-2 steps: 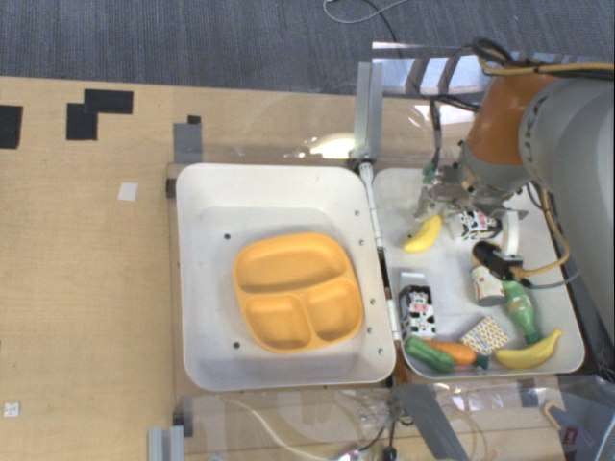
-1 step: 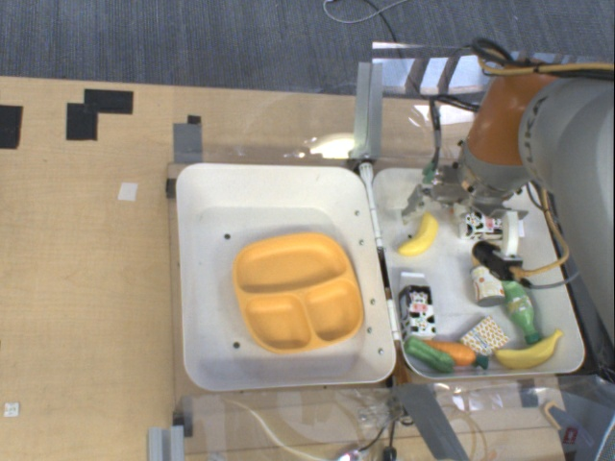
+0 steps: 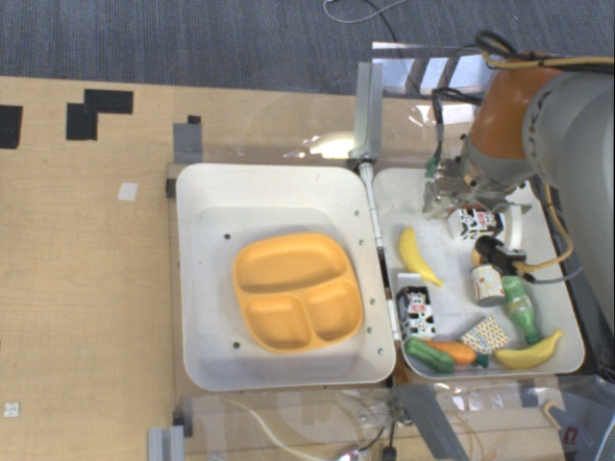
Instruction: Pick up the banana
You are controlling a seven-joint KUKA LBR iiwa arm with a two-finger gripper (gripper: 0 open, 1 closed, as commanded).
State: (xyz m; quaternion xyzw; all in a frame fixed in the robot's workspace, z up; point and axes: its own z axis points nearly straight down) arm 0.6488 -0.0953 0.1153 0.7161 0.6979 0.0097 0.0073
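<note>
step: approach | gripper [image 3: 459,200] above right bin [image 3: 577,344], finger state unclear, holding nothing visible | banana [image 3: 417,255] just beside it, untouched | next: shift over banana, descend, align with its length

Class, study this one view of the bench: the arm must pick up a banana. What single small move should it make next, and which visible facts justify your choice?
Probably shift the two-finger gripper towards the camera and slightly left, over the nearer yellow banana. The gripper sits at the far end of the right white bin, apart from that fruit, which lies on bare floor. A second yellow banana lies crowded beside a green bottle.
</note>
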